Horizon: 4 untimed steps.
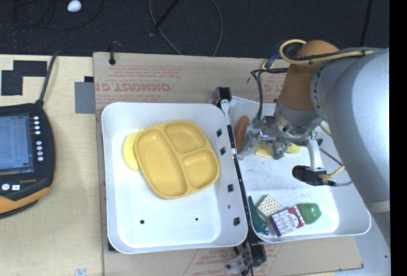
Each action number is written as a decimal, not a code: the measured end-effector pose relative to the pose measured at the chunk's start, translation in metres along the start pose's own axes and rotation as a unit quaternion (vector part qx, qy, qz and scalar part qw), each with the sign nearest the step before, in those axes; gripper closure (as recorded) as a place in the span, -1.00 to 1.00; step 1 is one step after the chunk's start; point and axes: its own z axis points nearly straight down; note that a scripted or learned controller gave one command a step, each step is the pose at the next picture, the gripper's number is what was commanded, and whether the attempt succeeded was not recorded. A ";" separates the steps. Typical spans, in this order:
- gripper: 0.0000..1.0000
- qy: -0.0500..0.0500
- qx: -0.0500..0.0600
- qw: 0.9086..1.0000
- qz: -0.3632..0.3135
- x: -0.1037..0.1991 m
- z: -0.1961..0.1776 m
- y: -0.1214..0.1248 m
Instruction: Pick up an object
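Observation:
My gripper [275, 149] is down in the right bin [346, 220], near its far left part, below the grey arm and orange band. Its fingers are hidden by the wrist. A yellow piece [263, 154] pokes out just beneath it. An orange-brown sausage-shaped object [241, 131] lies left of the gripper by the bin wall. At the bin's near edge lie a checkered packet [268, 205], a red carton [285, 221] and a green object [308, 211].
The left bin [127, 217] holds a yellow divided tray [175, 158] lying over a yellow disc [130, 151]. A tablet-like pendant [20, 151] lies on the bench at the far left. Cables run across the dark floor behind.

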 end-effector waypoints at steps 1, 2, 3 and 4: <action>-1.00 -0.005 -0.036 0.999 -0.007 -0.081 -0.003 -0.016; -1.00 -0.012 -0.027 1.000 -0.010 -0.041 -0.020 0.009; 1.00 -0.007 -0.032 0.999 -0.009 -0.038 -0.027 0.010; -1.00 -0.011 -0.033 0.999 -0.008 -0.042 -0.028 0.010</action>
